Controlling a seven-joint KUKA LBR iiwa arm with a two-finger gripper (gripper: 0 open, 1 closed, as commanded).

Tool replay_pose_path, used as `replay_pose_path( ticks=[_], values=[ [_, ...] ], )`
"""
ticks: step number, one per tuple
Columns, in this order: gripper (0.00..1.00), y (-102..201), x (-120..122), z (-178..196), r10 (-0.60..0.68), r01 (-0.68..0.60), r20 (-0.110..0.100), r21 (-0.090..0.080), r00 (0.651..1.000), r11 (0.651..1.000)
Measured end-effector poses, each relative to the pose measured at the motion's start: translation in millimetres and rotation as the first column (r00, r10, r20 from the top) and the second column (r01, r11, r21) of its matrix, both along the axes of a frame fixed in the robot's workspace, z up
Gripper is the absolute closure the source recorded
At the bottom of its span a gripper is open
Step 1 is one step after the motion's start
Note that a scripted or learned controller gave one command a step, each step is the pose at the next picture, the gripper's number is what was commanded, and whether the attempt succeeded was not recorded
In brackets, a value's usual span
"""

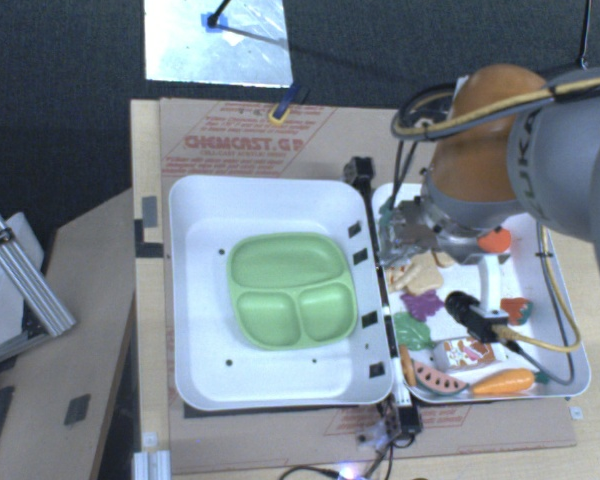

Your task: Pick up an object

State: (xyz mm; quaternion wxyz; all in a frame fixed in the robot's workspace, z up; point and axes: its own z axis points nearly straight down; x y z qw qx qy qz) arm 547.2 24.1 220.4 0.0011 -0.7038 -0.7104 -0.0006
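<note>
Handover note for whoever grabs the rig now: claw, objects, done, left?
Claw: down in the right bin, near its upper left corner; open or shut not visible.
Objects: toy food piled in the right bin, including a purple piece, a carrot and a watermelon slice along the near wall.
Left bin holds a green divided tray.
Done: no pick confirmed.
Left: grasp one object and lift it.

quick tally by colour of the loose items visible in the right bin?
Orange: 2, a carrot-shaped toy and a round orange piece
Purple: 1, a grape-like toy
Green: 1, a leafy toy
Tan: 1, a pale flat piece
Red-green: 1, a watermelon slice toy
Total: 6
</note>
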Motion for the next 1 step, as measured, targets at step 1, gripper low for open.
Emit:
replay_pose_path(
  ticks=[1],
  values=[
    [1.0, 9.4, -18.5, 13.3, -0.003, 0.003, 0.0, -0.001, 1.0, 1.0]
  ],
)
